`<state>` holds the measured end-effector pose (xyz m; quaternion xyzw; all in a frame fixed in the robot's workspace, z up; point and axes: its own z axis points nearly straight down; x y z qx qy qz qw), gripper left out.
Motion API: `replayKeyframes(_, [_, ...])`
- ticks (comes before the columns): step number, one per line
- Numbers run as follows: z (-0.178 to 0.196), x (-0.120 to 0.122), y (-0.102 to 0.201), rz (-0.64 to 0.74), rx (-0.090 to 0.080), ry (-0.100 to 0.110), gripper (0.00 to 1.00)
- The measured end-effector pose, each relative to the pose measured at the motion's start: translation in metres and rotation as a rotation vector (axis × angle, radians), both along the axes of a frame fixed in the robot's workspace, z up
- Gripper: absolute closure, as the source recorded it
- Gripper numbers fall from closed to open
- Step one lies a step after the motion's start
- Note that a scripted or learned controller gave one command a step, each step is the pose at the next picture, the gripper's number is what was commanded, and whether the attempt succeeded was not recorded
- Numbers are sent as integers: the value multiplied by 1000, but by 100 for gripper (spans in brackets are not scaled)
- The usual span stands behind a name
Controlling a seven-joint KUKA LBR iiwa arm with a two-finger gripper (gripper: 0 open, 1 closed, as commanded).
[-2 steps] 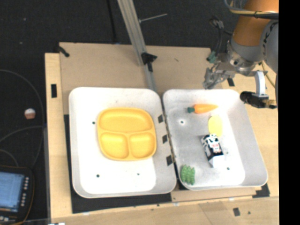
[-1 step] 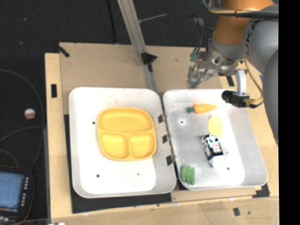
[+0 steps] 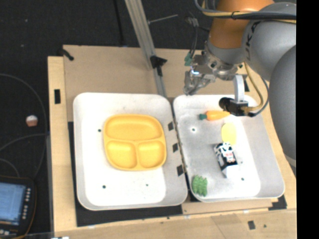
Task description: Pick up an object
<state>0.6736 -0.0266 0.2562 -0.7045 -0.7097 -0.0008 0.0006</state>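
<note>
Gripper (image 3: 195, 86) hovers at upper rim of right bin (image 3: 264, 183); finger state unreadable. Risk: descent clips rim, missing toy carrot (image 3: 215, 115) nearby.

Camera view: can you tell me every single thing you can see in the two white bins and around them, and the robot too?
Bins: two, white, side by side on the bench.
Divided plate: one, yellow, in the left bin.
Toy carrot: one, orange with a green end, top of the right bin.
Oval piece: one, pale yellow, below the carrot.
Small carton: one, black, white and red, middle of the right bin.
Leafy toy: one, green, the right bin's bottom left corner.
Arm: one, grey with an orange band, reaching from the right.
Gripper: one, above the right bin's top left corner.
</note>
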Motion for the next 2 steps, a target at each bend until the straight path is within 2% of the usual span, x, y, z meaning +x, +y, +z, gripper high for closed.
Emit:
replayKeyframes(1, [-10,-9,51,-1,-1,1,100])
replayKeyframes(2, [-4,-3,103,0,0,-2,100])
